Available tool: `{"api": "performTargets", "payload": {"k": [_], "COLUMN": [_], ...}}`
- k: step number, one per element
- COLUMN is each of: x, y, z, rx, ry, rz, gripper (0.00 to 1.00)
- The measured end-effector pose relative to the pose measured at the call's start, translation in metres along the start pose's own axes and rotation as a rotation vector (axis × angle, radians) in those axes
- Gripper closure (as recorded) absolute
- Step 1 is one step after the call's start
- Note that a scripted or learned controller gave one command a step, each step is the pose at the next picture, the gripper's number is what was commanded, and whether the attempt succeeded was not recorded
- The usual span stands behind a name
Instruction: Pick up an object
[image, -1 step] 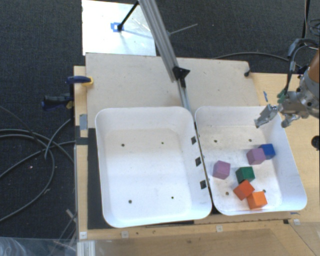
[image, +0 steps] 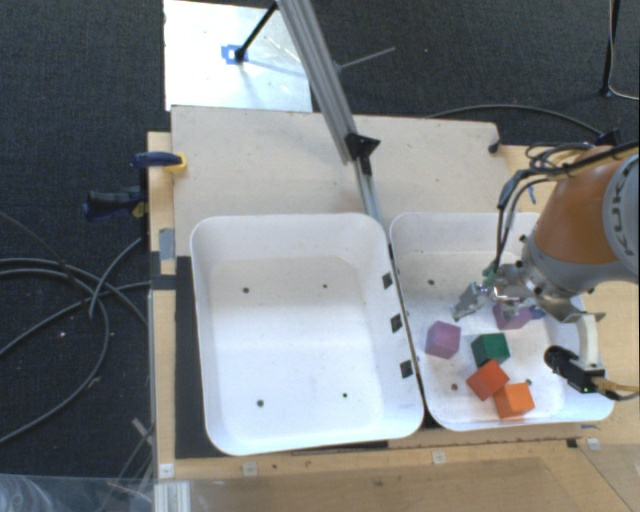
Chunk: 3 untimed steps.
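Nearest the camera, at the front of the right bin (image: 440, 240), an orange block (image: 515, 399) lies just beside a red-orange block (image: 486, 379), the two touching or nearly so. Just behind them sits a green cube (image: 490, 348), and to its left, a little apart, a light purple cube (image: 442, 339) rests on the white floor. Farther back a darker purple block (image: 514, 318) lies right under the gripper (image: 497, 297), partly hidden by it; whether the block is actually between the fingers cannot be told, nor whether the jaws stand open or closed, since the metal parts blur together there. The grey arm with its orange band (image: 580, 215) comes in from the right above this bin, cables looping over it. The left bin (image: 215, 250) stands alongside, touching the right one along a shared edge. Beyond both bins the pale bench top (image: 270, 160) stretches back, with a slanted metal pole (image: 325, 80) crossing it and a blue clamp (image: 150, 160) at its left edge.
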<state>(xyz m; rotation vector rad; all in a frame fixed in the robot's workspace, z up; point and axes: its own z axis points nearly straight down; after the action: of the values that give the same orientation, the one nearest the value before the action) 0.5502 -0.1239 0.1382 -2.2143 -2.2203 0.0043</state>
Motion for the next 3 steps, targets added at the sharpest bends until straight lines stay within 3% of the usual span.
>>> {"api": "performTargets", "payload": {"k": [1,2,3], "x": [0.046,0.041,0.041], "y": [0.013,-0.024,-0.022], "z": [0.051,0.048,0.037], "rx": [-0.003,-0.007,-0.010], "ry": [0.001,-0.002,-0.002], "rz": [-0.007,0.001,-0.001], "gripper": [0.00,0.00,1.00]}}
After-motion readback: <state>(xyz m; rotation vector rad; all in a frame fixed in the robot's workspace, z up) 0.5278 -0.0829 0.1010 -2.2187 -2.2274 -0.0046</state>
